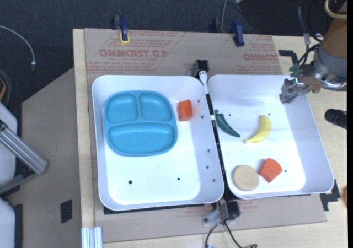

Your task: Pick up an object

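Right bin [309,131]: cookie [245,177], red block [270,169], banana [260,130], green pepper [225,124].

Bright, even overhead light, soft shadows, mild glare on the white bins [149,194], slight overall softness.

A bench [165,48] topped with brown printed cardboard fills the middle of the frame, with two shallow white bins, left [149,186] and right [300,131], side by side.

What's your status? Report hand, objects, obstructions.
Hand over right bin's far right corner, nothing seen in it. Banana, green pepper, red block, tan disc lying loose. Nothing blocking banana.
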Available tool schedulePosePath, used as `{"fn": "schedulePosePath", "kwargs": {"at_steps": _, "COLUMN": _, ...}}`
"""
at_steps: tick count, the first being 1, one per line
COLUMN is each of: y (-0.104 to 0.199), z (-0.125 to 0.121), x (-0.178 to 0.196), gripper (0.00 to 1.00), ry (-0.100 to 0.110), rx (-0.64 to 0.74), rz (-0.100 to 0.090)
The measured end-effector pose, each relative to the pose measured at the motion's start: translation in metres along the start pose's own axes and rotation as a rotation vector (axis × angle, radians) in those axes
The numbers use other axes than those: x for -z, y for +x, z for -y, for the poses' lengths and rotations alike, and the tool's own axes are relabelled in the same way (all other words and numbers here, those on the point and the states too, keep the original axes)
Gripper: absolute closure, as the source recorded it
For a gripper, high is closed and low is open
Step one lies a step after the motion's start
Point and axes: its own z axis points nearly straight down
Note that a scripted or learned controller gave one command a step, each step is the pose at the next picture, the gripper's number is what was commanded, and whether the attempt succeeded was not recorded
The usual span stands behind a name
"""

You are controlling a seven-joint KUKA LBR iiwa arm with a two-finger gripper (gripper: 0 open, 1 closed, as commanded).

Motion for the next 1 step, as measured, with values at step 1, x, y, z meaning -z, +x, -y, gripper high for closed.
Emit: {"fn": "schedulePosePath", "kwargs": {"at_steps": 1, "y": 0.0040, "z": -0.0056, "x": 0.0452, "gripper": 1.00, "ry": 0.000, "rx": 0.000, "rz": 0.000}}
